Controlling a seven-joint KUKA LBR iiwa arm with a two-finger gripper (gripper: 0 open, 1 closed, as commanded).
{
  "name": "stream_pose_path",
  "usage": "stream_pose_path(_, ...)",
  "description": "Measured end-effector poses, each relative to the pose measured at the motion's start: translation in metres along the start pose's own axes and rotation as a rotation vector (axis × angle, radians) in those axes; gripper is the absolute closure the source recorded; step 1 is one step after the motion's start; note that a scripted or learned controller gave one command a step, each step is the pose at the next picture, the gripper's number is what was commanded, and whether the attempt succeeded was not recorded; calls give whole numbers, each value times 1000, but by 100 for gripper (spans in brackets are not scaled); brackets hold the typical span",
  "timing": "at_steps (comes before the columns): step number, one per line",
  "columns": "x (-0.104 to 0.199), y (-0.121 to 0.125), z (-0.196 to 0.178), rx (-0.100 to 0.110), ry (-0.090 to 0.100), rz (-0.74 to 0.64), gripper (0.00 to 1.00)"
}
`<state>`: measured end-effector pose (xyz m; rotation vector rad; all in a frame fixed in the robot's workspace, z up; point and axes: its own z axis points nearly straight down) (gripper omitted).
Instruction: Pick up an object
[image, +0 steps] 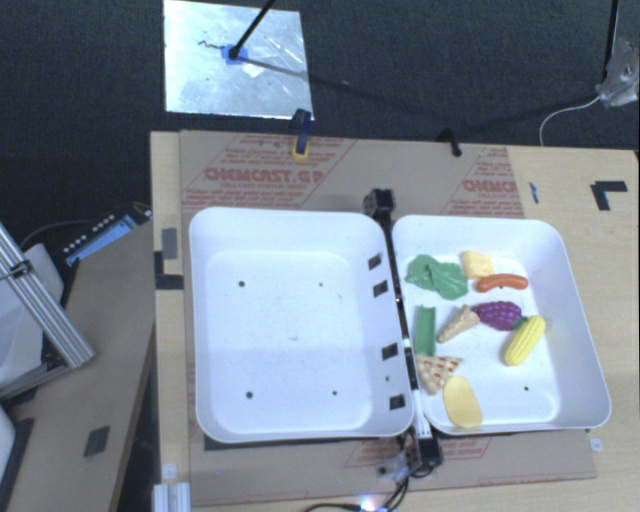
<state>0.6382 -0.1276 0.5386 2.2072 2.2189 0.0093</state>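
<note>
Yellow oval piece (462, 401) lies nearest, at the right bin's (575, 300) front edge, a cracker-like wedge (436, 371) just behind it. Farther back: corn cob (524, 340), purple grapes (499, 315), green stick (425, 328), pale wedge (460, 323). Beyond those, a sausage (500, 283), green leaf (437, 275), and a small yellow block (477, 264), possibly cheese. Left bin (290, 325) holds none of them. Pincer state: cannot tell. Step in hand, as judged: nothing chosen yet. Next move calls for choosing one well-separated item, probably the corn, and descending over it.

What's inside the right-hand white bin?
The right bin holds toy foods: green lettuce, sausage, purple grapes, corn, pizza slice. Nothing visibly hidden beneath them.
</note>
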Motion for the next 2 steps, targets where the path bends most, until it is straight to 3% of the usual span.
stream_pose_path(1, 17, -84, 1, 11, 5, 1, 100)
stream_pose_path(2, -16, -13, 4, 7, 1, 5, 100)
